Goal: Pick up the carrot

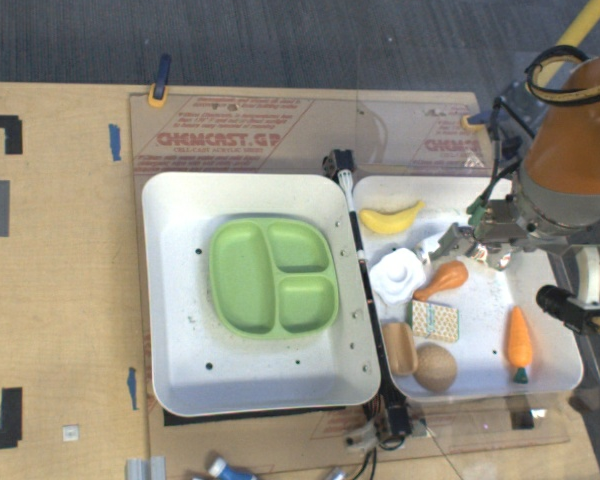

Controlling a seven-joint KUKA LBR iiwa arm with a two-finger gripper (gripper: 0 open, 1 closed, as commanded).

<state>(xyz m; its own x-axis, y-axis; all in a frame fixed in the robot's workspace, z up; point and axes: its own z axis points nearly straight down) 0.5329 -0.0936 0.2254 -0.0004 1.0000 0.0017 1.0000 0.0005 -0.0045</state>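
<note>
One carrot [519, 340] lies near the right bin's [565, 373] edge; jaws' [472, 245] state unclear.

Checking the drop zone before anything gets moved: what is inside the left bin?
The left bin holds a green divided plate, lying flat with three compartments that look bare. Whatever the plate covers on the bin floor cannot be seen.
</note>
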